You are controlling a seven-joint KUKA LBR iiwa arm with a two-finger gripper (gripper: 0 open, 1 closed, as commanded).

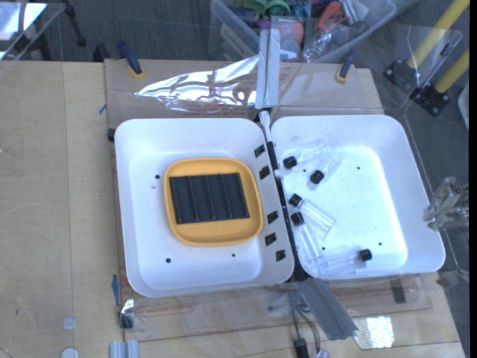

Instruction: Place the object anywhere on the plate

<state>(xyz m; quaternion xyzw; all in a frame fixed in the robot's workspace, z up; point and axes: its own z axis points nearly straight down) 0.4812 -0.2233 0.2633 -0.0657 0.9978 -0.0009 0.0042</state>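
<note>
The left bin (134, 222) holds a yellow plate (214, 232) lying flat near its middle, with a dark ridged panel (207, 198) set into the plate's top. White floor shows all round the plate, widest along the near side.

The right bin (395, 162) holds the clear vials (317, 216) with black caps, five caps countable. They are scattered over the bin's left half, two toward the far left and two close to the shared wall. One (350, 258) lies near the front edge with its cap pointing right. None touches the plate, and all sit across the divider from it. The right half of this bin's floor is bare.

A row of small black clips (267, 195) runs along the seam where the two bins meet.

At the right edge of the view, just outside the right bin's rim, is a blurred grey-metal shape that looks like the hand (447, 206). Whether it is spread or pressed together cannot be told, and nothing is seen in it.

Beyond the bins on the worktop (45, 200) lies a crumpled shiny sheet (209, 88), and farther back a clear tub (298, 6) of coloured items.
</note>
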